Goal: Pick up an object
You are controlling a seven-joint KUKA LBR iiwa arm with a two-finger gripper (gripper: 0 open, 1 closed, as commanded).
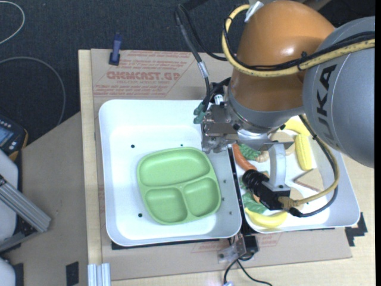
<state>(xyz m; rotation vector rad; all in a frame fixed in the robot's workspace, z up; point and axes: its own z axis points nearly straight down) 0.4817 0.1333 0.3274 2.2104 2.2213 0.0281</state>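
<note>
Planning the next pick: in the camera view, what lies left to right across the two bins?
Green three-compartment plastic tray in the left white bin → orange carrot-like piece → yellow corn-like piece in the right white bin.

Only a couple of readable bits here. The brown board [149,70] under the bins is showing red print along its far edge, reading "CHEMCAST G.P" in big letters, with smaller red lines above and below that are coming out too blurry to make out. The grey arm [351,100] at the right is showing part of its black maker's lettering, just a "K" and a piece of the next letter.
</note>
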